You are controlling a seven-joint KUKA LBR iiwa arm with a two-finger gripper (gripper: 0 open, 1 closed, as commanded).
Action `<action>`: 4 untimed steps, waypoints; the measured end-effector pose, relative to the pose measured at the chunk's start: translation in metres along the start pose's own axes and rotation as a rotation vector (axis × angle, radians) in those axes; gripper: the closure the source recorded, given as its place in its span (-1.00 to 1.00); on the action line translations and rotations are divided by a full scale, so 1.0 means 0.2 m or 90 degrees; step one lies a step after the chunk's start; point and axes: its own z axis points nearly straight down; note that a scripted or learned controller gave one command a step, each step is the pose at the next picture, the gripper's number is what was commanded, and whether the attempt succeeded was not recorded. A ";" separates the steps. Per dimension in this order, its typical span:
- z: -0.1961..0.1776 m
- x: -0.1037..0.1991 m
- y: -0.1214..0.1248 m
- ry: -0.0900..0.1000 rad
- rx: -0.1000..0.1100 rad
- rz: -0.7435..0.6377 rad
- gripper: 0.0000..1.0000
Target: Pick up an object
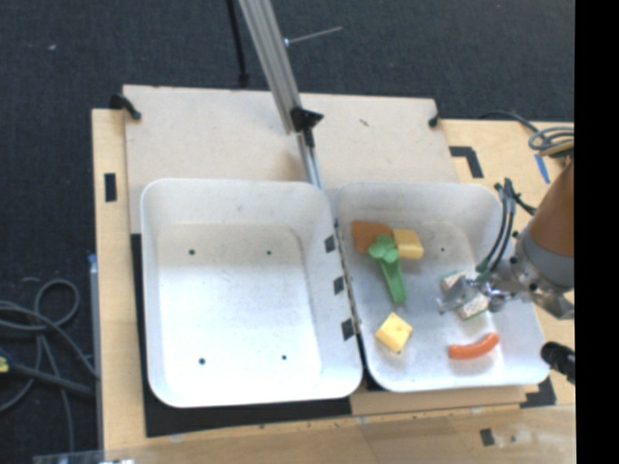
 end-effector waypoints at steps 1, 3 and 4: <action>0.28 0.00 0.04 -0.003 -0.003 0.001 -1.00; -0.03 -0.06 0.06 -0.001 -0.006 0.003 1.00; -0.25 -0.07 0.07 -0.001 -0.006 -0.004 1.00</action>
